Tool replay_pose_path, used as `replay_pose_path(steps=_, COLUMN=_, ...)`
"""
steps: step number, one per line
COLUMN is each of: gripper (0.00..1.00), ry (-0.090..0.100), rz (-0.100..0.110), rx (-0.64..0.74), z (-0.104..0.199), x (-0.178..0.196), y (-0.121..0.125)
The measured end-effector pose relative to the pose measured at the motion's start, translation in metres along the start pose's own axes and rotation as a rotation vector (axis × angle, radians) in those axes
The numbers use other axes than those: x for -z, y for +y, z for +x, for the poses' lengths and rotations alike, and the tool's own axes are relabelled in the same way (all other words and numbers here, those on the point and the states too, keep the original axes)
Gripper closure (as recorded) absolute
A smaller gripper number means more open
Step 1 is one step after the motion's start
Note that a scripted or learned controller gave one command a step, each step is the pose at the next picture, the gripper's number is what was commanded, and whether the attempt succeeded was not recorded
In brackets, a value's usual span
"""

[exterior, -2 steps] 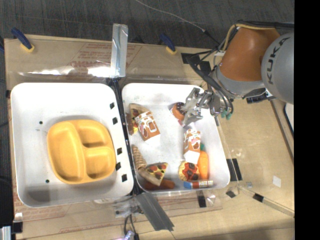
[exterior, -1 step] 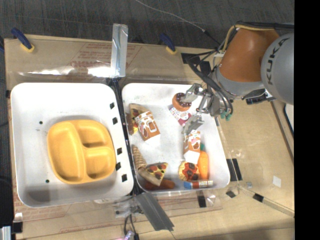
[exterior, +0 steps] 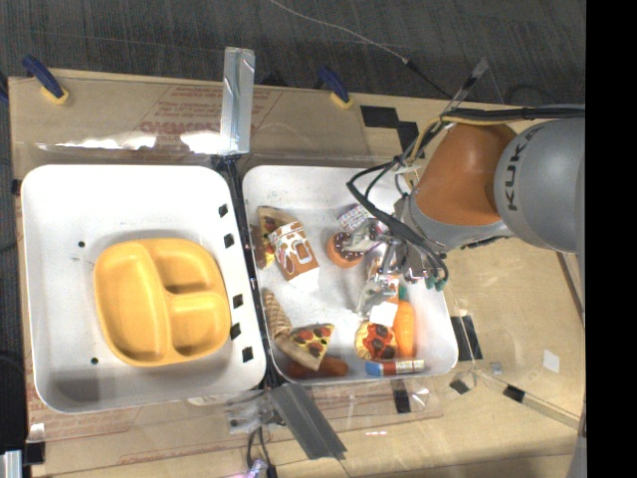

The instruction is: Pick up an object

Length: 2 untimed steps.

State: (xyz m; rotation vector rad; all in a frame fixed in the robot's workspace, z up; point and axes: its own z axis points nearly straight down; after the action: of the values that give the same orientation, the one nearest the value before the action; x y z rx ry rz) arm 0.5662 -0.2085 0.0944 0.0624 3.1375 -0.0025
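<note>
Gripper [exterior: 381, 289], grip state unclear, hangs in the right white bin [exterior: 299, 179] on a cardboard-covered bench [exterior: 518, 297].

Toy food [exterior: 299, 252] lies scattered across the right bin [exterior: 299, 182].

We see the grey arm [exterior: 542, 182] come in from the right side. Its orange band [exterior: 458, 177] sits just above the wrist. The arm bends down, and black wires loop around the wrist. The tool [exterior: 381, 285] points down low, at the arm's end.
</note>
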Motion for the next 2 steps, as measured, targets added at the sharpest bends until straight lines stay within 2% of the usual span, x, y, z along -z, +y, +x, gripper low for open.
replay_pose_path(steps=1, gripper=0.0, ry=0.001, rz=-0.002, rx=-0.039, z=0.051, x=-0.002, y=0.007)
replay_pose_path(steps=2, gripper=0.0, ry=0.002, rz=-0.005, rx=-0.105, z=0.074, x=-0.002, y=0.0)
